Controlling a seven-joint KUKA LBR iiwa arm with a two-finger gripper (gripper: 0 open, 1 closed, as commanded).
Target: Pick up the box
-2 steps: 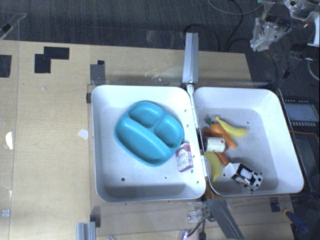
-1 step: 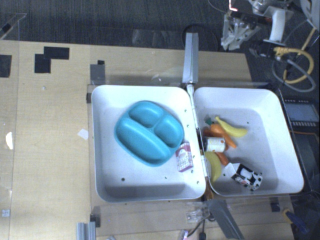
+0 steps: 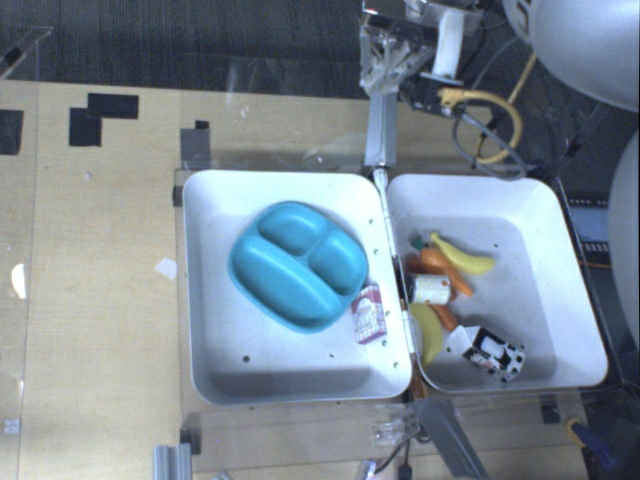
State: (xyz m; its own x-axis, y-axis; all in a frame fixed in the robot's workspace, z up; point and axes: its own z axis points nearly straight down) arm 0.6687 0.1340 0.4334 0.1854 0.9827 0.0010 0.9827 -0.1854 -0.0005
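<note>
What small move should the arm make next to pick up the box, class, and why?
Probably bring the tool down and toward the left bin: it hangs high above the bins' far edge, while the box lies beside the blue divided plate near the dividing wall.

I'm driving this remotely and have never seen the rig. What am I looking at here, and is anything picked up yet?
One camera looks down at a slant on two white bins. The grey arm comes in from the right; its gripper hangs above the far edge of the bins, with nothing visibly between its fingers. The left bin holds a blue divided plate and a small box lying near the divider. The right bin holds toy food: a banana, a carrot, and a black-and-white item.
</note>
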